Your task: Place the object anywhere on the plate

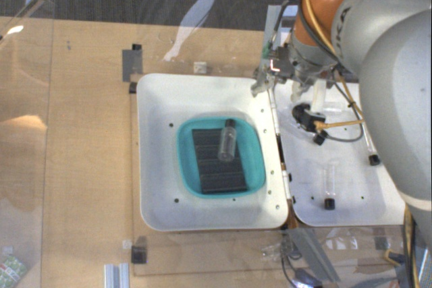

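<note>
A teal plate (186,165) sits in the middle of the left bin (155,145). On it lies a dark ribbed rectangular pad (214,168), and a clear vial with a black cap (227,140) rests across the pad's far right corner. My gripper (299,85) hangs over the far left corner of the right bin (351,212), just right of the wall between the bins. It is apart from the plate and the vial, and nothing shows between its fingers. The wrist hides the fingertips.
In the right bin, a second clear vial with a black cap (329,187) lies near the front. A thin clear tube with a dark tip (370,148) lies at the right, partly under the arm. The big grey arm covers that bin's far right.
</note>
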`<state>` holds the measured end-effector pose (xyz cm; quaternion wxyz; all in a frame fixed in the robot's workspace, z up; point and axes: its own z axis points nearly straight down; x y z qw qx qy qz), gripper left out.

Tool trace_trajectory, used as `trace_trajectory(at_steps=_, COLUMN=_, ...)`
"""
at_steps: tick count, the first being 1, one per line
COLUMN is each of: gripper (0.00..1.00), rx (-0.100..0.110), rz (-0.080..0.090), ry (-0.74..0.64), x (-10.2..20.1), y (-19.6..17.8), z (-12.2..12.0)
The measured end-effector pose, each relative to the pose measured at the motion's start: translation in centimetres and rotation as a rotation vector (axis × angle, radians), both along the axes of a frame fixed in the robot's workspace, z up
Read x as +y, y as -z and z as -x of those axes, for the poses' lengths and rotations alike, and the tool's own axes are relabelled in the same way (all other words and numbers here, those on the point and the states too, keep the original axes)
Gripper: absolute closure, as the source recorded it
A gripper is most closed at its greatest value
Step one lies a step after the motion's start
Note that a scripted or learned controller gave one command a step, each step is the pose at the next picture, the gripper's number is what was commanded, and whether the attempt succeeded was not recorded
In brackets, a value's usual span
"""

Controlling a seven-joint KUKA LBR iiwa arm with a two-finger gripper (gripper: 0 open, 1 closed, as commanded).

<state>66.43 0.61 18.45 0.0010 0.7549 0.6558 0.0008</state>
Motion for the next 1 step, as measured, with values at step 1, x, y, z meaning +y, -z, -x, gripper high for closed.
trace_trajectory(at_steps=1, gripper=0.0, rx=-0.001, rz=0.0, ry=-0.044, x=2.73, y=-1.23, z=-0.48)
